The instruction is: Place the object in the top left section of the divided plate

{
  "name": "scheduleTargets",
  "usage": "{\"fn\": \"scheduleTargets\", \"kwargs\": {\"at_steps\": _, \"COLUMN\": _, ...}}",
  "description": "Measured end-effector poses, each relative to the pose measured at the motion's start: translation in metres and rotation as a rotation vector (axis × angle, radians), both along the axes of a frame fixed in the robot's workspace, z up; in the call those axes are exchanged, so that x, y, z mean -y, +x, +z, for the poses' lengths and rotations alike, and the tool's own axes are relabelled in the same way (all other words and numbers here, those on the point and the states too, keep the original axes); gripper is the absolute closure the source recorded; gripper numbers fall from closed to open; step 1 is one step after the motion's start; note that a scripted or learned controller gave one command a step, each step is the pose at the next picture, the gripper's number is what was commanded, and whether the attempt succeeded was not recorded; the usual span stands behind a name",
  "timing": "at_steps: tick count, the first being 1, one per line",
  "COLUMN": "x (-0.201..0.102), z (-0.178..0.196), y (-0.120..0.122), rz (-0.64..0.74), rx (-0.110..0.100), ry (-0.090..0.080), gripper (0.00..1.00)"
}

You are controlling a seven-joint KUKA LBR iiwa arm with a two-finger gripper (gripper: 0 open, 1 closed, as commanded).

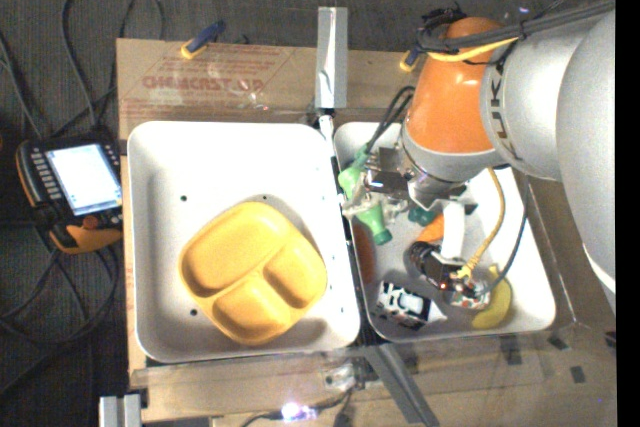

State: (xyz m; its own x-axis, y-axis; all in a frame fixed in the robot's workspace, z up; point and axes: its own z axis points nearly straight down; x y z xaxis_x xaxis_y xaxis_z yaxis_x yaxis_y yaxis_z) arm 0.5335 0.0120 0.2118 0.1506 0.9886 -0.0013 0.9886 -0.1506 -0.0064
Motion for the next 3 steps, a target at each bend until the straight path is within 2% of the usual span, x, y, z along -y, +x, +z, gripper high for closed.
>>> {"fn": "scheduleTargets", "kwargs": {"at_steps": 1, "x": -0.012, "z": 0.017, "y": 0.000, "rz": -0.108, "rx": 0.001, "ry": -0.001, "gripper": 1.00}}
{"fn": "scheduleTargets", "kwargs": {"at_steps": 2, "x": -0.026, "z": -0.010, "y": -0.051, "rz": 0.181, "rx": 0.000, "ry": 0.001, "gripper": 1.00}}
{"fn": "scheduleTargets", "kwargs": {"at_steps": 3, "x": -0.026, "z": -0.010, "y": -0.051, "rz": 0.181, "rx": 0.000, "ry": 0.001, "gripper": 0.00}}
